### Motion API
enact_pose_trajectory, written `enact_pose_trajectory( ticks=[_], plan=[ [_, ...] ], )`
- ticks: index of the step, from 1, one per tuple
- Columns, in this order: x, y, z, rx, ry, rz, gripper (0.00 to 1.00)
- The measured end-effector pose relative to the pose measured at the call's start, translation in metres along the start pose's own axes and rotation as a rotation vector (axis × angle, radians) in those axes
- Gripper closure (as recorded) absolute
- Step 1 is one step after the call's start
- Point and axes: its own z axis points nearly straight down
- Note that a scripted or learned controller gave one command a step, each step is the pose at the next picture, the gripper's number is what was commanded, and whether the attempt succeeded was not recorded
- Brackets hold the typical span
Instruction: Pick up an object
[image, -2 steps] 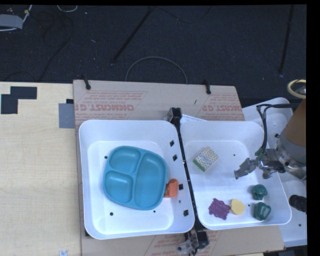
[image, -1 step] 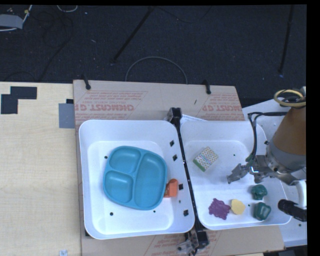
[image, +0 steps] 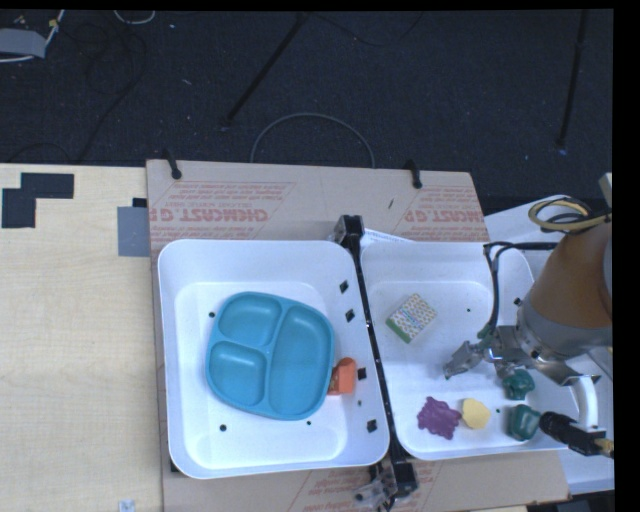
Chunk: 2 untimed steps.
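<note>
My gripper hangs low over the right bin, right of its middle, at the end of the grey arm coming in from the right. Nothing shows held in it. A green-and-white patterned block lies to its upper left. A purple lumpy toy and a small yellow piece lie near the front wall, below the gripper. A teal piece sits just right of the gripper, under the wrist. A darker green piece lies in the front right corner.
The left bin holds a blue divided plate with a small orange object at its right edge, close to the divider between the bins. Cardboard lies under both bins. A pale wooden bench top extends to the left.
</note>
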Motion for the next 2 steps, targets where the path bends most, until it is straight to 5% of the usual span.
enact_pose_trajectory(
  ticks=[1, 2],
  plan=[
    [0.001, 0.000, 0.030, -0.003, -0.001, 0.000, 0.00],
    [-0.001, 0.001, 0.018, -0.005, -0.002, 0.005, 1.00]
  ],
)
